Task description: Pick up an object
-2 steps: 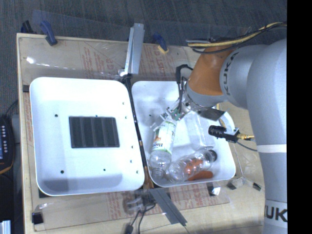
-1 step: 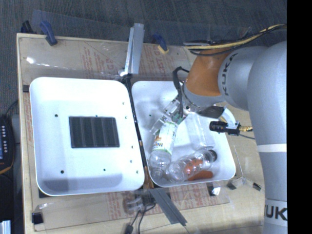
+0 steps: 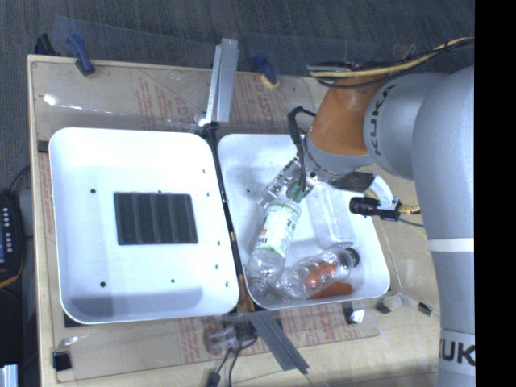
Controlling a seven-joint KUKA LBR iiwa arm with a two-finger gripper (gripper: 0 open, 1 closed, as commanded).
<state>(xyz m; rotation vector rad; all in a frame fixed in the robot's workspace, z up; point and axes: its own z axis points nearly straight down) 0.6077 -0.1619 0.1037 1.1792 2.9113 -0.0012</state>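
Over the right bin (image 3: 379,285), your end effector (image 3: 298,185) is reaching for the bottle (image 3: 274,234); its state I cannot tell, so next, confirm a grip.

Dark grey carpet floor (image 3: 242,10); pale wooden bench top (image 3: 121,87); blue clamps (image 3: 79,52).

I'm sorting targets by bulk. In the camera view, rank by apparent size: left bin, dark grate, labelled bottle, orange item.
1. Left bin
2. Dark grate
3. Labelled bottle, close to the grate in area, so unsure
4. Orange item, partly hidden under a clear bottle
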